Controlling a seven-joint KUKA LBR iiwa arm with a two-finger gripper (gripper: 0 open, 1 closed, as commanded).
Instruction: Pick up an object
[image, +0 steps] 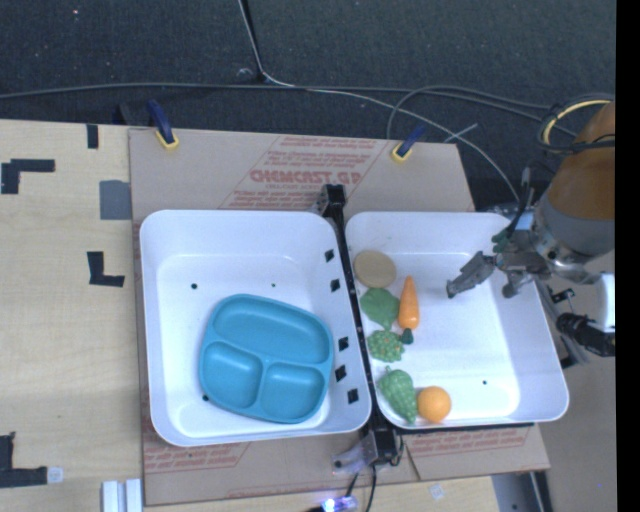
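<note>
The left bin (165, 300), far to the claw's left, holds a blue tray (265, 358). The right bin (500, 330) lies under the claw (487, 273), whose fingers are spread with nothing between them. Left and below it lie a tan disc (375, 268), greens (380, 305), a carrot (408, 303) and an orange (433, 403).

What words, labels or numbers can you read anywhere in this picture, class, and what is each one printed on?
"CHEMCAST GP": red print, repeated in slanted rows on the brown cardboard sheet under the two white bins; clearest just above the left bin.
Smaller red print beside those rows: too blurred to read.
Blue divided tray, toy foods and right bin: no text visible.
Black tape marks on the wooden bench: shapes, not letters.
</note>
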